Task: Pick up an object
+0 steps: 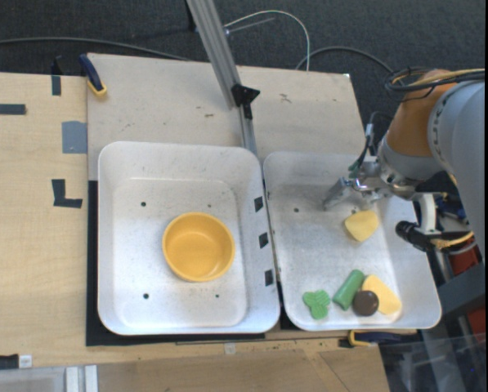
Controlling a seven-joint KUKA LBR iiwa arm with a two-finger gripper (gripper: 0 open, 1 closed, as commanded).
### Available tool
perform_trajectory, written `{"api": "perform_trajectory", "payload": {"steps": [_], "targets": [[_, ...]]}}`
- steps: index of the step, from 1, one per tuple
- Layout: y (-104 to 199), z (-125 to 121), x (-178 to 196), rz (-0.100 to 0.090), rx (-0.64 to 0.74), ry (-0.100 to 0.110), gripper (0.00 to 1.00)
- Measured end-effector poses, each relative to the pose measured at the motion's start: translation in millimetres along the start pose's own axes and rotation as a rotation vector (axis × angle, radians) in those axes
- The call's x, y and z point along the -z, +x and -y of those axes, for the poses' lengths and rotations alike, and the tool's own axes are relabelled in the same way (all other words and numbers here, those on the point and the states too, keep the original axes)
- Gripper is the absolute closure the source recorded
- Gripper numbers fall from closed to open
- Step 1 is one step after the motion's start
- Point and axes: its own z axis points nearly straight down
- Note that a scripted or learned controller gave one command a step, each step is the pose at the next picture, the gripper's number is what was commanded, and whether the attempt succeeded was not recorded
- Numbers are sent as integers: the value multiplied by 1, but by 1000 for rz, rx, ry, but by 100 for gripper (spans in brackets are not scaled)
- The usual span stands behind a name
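In the right bin (309, 243) a pale yellow wedge (361, 226) lies near the middle right. My gripper (351, 202) hangs just above and behind it, open, with one finger (333, 200) reaching left and nothing between the fingers. Along the bin's front lie a green leafy piece (316, 303), a green cylinder (349, 289), a brown ball (364, 302) and a yellow piece (384, 296), the last three touching each other.
The left bin (121, 178) holds a yellow bowl (198, 246). A grey pole (219, 47) slants down to the seam between the bins. The arm's grey body with its orange band (411, 129) fills the right side, with cables behind it.
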Motion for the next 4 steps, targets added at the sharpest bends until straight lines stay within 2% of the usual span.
{"api": "perform_trajectory", "payload": {"steps": [1, 2, 4], "targets": [[0, -1, 14, 1, 1, -4, 100], [5, -8, 59, 1, 0, -10, 100], [7, -2, 148, 2, -1, -11, 100]]}}
